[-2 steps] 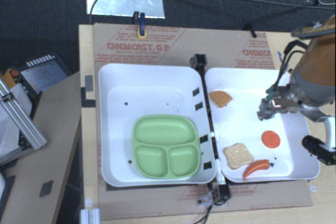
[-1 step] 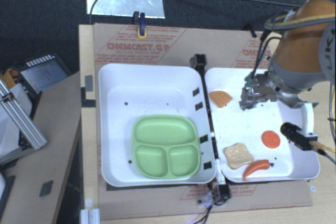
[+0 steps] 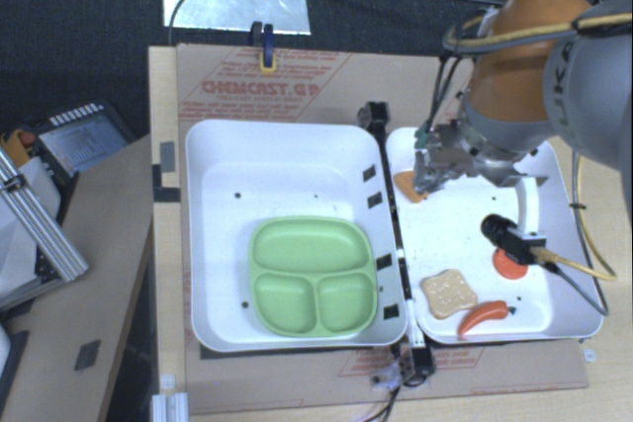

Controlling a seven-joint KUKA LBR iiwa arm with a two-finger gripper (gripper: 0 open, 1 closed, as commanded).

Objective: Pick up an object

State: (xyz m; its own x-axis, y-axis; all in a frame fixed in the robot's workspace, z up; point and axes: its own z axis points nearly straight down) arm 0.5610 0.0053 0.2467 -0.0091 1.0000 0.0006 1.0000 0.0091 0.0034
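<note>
My gripper [image 3: 427, 181] reaches down into the right bin [image 3: 554, 316] near its left wall, right over an orange flat piece [image 3: 405, 185] that peeks out beside it. A tan cracker-like square [image 3: 448, 293] lies at the bin's front. A red-orange chili pepper [image 3: 483, 315] rests just in front of it. A red round piece [image 3: 511, 264] lies partly under the robot's fixture. Whether the fingers touch the orange piece is hidden.
The left bin [image 3: 213, 212] holds a green three-compartment plate [image 3: 312, 274]. A black divider [image 3: 386, 212] with clips runs between the bins. The arm's grey and orange body covers the right bin's back right part.
</note>
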